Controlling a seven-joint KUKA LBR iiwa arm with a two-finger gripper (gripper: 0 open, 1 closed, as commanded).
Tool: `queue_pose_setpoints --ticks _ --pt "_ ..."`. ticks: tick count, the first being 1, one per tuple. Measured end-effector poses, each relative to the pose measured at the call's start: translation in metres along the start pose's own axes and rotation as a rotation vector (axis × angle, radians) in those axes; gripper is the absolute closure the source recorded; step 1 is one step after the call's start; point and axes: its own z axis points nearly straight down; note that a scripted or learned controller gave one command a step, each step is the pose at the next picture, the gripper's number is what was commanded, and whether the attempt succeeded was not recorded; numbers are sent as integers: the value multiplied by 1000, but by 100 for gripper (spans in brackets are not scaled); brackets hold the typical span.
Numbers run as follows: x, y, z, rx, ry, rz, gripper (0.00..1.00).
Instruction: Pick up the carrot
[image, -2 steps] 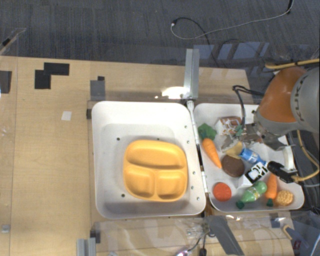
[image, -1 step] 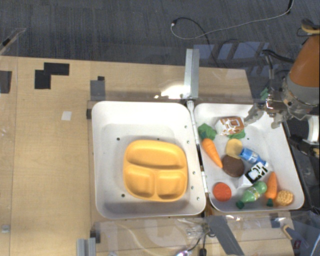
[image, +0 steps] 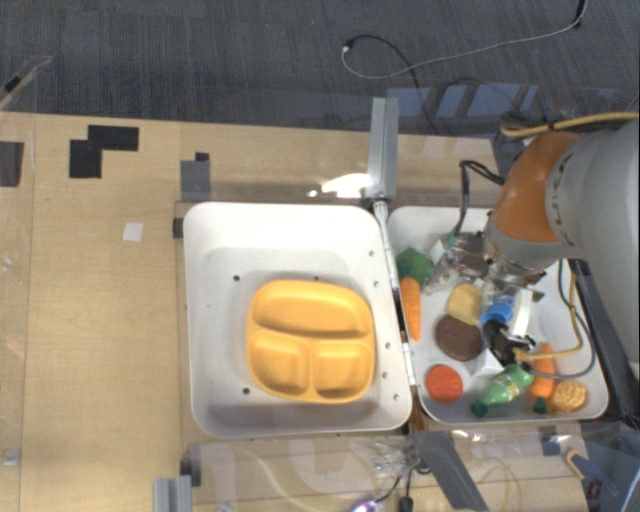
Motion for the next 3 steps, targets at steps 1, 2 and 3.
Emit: queue_pose_setpoints --ticks 1,2,3 --pt "1 1 -7 2 0 -1 100" --pt "9 1 4 -16 7 454 100" --pt "10 2 -4 -13 6 444 100"
